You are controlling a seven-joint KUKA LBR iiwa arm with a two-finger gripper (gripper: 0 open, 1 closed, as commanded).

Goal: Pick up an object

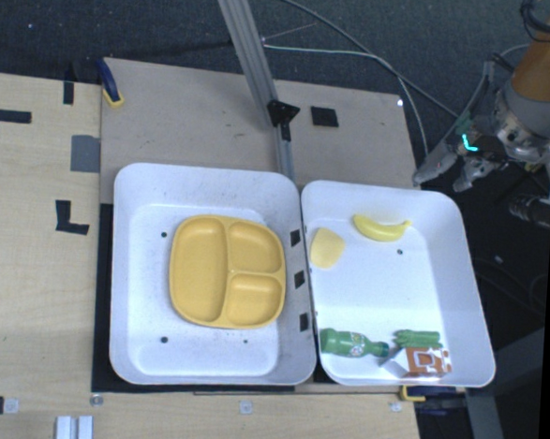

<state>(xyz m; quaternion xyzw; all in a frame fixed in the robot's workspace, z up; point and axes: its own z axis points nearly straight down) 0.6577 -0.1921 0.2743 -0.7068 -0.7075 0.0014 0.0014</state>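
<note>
Looking down from the fixed camera, noting left to right. Left bin point(127, 250): one yellow divided plate point(226, 271), three compartments, lying flat near the bin's middle, well apart from the fingers and far to their lower left. Right bin point(459, 274): a pale yellow rounded piece point(326, 248) close to the bin's left wall, below and well left of the fingers. A yellow banana point(380, 229) near the bin's top wall, curve ends turned up, the nearest item to the fingers yet still apart, down and left of them. Along the bin's bottom wall, a green bottle point(351, 343) lying on its side, and just right of it a green, orange and white package point(420, 355) touching or nearly touching the bottle's end; both far below the fingers.

Gripper point(452, 175) hangs outside the right bin, beyond its upper right corner, over the dark edge of the bench. Its two fingers point(431, 167) are spread apart, released, nothing between them. Grey arm with orange band point(539, 68) rises toward the upper right. No object lifted; all rest in the bins.
</note>
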